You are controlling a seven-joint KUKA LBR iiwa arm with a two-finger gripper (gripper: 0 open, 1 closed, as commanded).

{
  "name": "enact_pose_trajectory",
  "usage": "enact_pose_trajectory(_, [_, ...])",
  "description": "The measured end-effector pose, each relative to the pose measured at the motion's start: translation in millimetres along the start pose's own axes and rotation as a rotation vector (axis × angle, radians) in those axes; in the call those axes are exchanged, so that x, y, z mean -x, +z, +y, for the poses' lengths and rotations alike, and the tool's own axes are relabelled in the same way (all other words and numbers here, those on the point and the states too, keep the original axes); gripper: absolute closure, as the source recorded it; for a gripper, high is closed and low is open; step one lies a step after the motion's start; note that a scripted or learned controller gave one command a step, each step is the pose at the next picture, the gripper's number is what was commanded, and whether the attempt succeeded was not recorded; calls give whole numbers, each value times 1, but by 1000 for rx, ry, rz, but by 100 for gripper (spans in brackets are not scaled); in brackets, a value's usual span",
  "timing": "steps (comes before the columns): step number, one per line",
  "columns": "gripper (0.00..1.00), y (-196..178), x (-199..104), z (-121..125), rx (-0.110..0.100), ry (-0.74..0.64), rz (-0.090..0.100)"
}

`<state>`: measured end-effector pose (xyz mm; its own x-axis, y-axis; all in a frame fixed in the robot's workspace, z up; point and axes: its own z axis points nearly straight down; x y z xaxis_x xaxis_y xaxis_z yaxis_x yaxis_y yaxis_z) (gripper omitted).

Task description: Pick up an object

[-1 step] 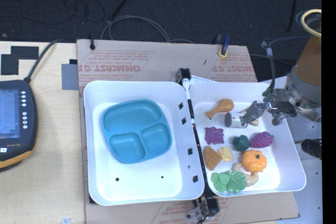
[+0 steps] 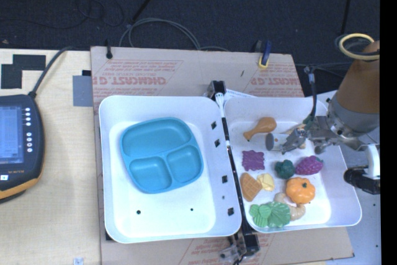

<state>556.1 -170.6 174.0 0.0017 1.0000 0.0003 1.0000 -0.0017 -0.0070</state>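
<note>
Looking down from the fixed camera: two shallow white bins sit side by side on the surface. The left bin (image 2: 118, 208) carries a blue divided plate (image 2: 162, 154), three compartments, lying flat near the middle. The right bin (image 2: 347, 211) is the busy one: a toy chicken drumstick (image 2: 261, 128) toward the back, a purple leafy piece (image 2: 252, 160) just below it, a dark green piece (image 2: 285, 169) in the centre, a purple grape cluster (image 2: 309, 165) beside that on the right. Nearer the front, an orange toy pumpkin (image 2: 300, 190), a waffle-patterned tan piece (image 2: 250, 186) touching a pale yellow piece (image 2: 266, 181), and a green lettuce-like piece (image 2: 270, 215) at the front edge, with a beige piece (image 2: 293, 207) tucked between it and the pumpkin. The arm (image 2: 358, 93) comes in from the right, and its pincer (image 2: 291, 141) hangs low over the back of the right bin, between the drumstick and the grapes, just above the dark green piece. Whether its fingers are apart or together I cannot tell; nothing is visibly between them.
</note>
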Motion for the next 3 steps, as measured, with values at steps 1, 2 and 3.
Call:
enact_pose_trajectory(1, [0, 91, -8, -33, 3, -1, 1])
enact_pose_trajectory(2, [100, 75, -5, -31, 6, 5, 1])
enact_pose_trajectory(3, [100, -9, -41, 7, 14, -7, 0])
